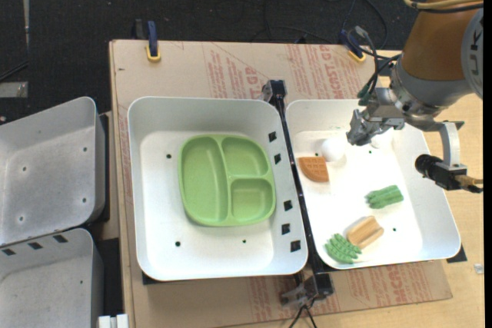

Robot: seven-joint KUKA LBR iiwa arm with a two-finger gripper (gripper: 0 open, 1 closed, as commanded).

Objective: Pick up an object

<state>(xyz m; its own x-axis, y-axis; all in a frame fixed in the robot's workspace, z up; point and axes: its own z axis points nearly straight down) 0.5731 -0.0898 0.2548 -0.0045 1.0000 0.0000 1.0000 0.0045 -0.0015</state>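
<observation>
- Nearest the camera, at the front of the right bin (442,238), lie a spiky green toy (340,249) and, touching it, a tan roll (364,230).
- A little further back, toward the right wall, rests a smaller green piece (384,197), well apart from the roll.
- The left bin (146,165) holds a light green divided plate (227,180), lying flat in the middle.
- Further back in the right bin, near the divider, an orange wedge (314,168) sits just beside a small white ball (333,150); the two look to be touching or nearly so.
- Furthest back, the claw (361,133) hangs over the rear part of the right bin, just right of the white ball. Whether it is released or clenched I cannot tell; nothing can be seen in it.
- Judged from this, the pick is not yet done: every object lies on a bin floor, and the descent, grasp and lift remain.
- The white ball seems the likeliest target, being closest to the claw. It looks small, smooth and round, so it may roll or slip away.
</observation>
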